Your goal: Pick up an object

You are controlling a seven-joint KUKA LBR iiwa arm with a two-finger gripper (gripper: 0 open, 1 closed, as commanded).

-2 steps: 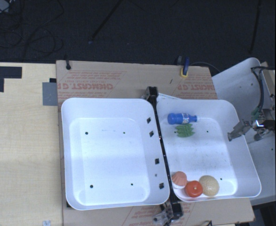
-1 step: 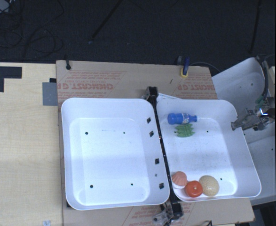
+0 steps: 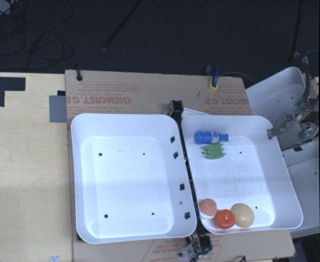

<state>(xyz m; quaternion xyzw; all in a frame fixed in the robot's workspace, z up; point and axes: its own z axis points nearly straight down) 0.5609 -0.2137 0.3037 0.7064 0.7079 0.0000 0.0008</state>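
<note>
The right bin (image 3: 269, 173) holds several small objects. A blue bottle (image 3: 210, 137) lies on its side near the far wall, with a green leafy piece (image 3: 214, 152) just in front of it. In the near corner sit a pink shell-like piece (image 3: 207, 207), a red round object (image 3: 224, 219) and a beige ball (image 3: 242, 214), all close together. My gripper (image 3: 284, 129) hangs at the right bin's far right rim, outside the bin and away from every object. Nothing shows in its grasp.
The left bin (image 3: 127, 173) stands beside the right one, with a black clamp strip (image 3: 182, 162) along their shared wall. Both rest on a cardboard sheet (image 3: 149, 94) on the bench. A grey arm cover (image 3: 277, 91) rises at the right.
</note>
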